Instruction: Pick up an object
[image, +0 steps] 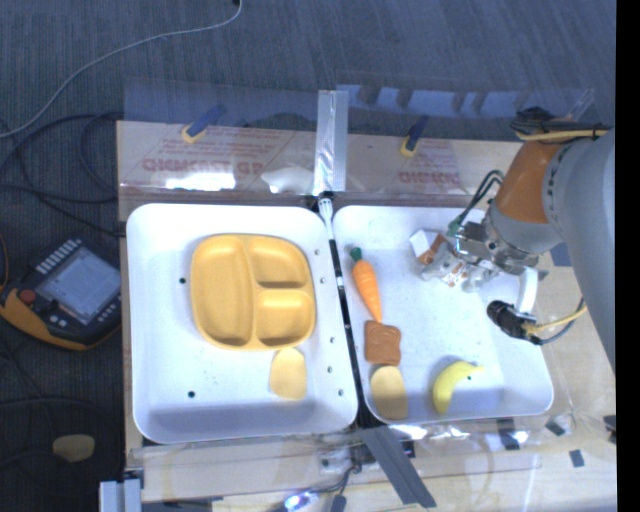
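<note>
The right bin (520, 400) has lots of bare white floor in its middle. The gripper (450, 262) hangs low near its far right edge; I cannot tell its state. A carrot (367, 287), brown block (382, 343) and tan piece (388, 388) line the left wall. A banana (452, 384) sits near the front. The left bin (150, 330) holds a yellow tray (252, 290) and a pale slice (288, 375).
</note>
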